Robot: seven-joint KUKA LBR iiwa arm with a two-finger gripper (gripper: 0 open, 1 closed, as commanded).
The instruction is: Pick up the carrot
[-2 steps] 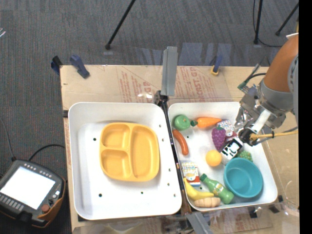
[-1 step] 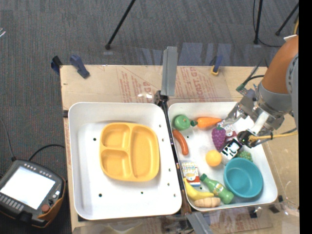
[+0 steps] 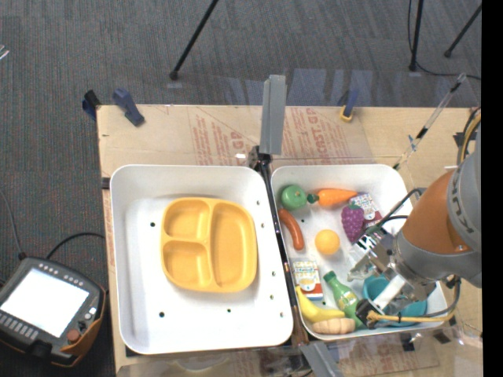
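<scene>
The orange carrot [image 3: 336, 197] with a green top lies near the back wall of the right bin [image 3: 393, 181], between a green apple [image 3: 294, 197] and purple grapes [image 3: 354, 222]. My gripper [image 3: 369, 258] hangs low over the right side of that bin, to the front right of the carrot and well apart from it. It sits just past the grapes and above a teal cup [image 3: 385, 293]. Nothing shows in its grasp.
The right bin also holds a red sausage [image 3: 291, 229], an orange [image 3: 327, 243], a small carton [image 3: 306, 280], a green bottle [image 3: 342, 291] and a banana [image 3: 318, 309]. A yellow divided plate [image 3: 209, 244] lies in the left bin [image 3: 134, 210].
</scene>
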